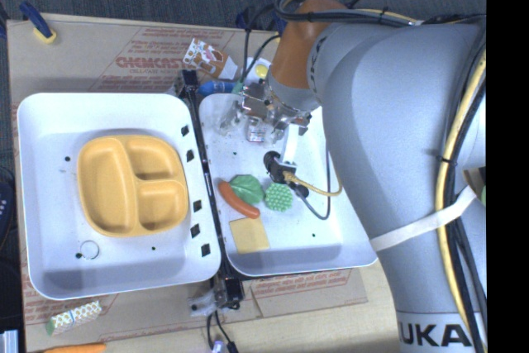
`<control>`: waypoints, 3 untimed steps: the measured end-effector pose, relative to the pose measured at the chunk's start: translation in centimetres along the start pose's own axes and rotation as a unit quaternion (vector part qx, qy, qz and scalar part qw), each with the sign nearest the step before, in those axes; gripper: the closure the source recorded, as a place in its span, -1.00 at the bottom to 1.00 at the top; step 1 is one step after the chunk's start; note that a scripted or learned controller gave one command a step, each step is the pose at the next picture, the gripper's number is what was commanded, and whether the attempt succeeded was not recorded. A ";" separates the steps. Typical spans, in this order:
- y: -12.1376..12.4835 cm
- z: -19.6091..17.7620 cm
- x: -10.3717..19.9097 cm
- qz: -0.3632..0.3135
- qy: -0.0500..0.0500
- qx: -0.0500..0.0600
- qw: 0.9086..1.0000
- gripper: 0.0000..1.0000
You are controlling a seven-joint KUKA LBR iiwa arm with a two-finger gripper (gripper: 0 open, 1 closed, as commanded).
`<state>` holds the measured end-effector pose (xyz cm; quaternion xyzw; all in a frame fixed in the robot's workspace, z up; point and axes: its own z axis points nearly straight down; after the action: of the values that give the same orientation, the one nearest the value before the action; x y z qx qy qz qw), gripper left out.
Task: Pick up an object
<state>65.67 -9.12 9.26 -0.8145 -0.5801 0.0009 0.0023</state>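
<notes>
My gripper (258, 121) hangs over the far end of the right bin (347, 248), close to its back wall, with the grey arm and its orange band rising behind it. Nearer the camera in that bin lie an orange carrot (238, 198), a green leafy piece (247, 185) touching it, a green bumpy ball (278, 197) and a flat yellow block (249, 234). These objects sit well below the gripper in the view, apart from it. Nothing shows between the gripper's tips.
The left bin (41, 136) holds a yellow divided tray (132, 182) and a small clear ring (88, 250). Both bins rest on cardboard (149, 54). A small printed packet (203, 55) lies behind the bins, and a blue clip (37, 21) sits at the far left corner.
</notes>
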 end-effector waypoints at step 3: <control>-12.3 -0.2 -4.4 -0.109 0.001 -0.004 0.994 -1.00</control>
<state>52.58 -9.28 9.52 -0.7468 -0.6651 -0.0021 -0.0001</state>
